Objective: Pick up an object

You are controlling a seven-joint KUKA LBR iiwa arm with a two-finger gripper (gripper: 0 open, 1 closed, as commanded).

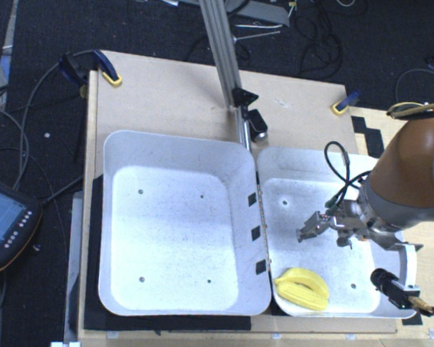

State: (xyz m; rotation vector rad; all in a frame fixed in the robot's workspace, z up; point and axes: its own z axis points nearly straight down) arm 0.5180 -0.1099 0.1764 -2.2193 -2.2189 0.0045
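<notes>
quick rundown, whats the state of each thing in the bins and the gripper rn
yellow object: lying in the right bin's near-left corner, not held
gripper: above the right bin's floor, apart from the yellow object
right bin: holds the yellow object
left bin: flat on the bench

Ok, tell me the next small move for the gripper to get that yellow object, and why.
Probably shift the gripper toward the near edge of the right-hand white bin until it is over the yellow ridged object, then lower. The object lies in the bin's near corner by the divider, apart from the gripper, which hangs over the bin's bare middle with nothing between its fingers.
</notes>
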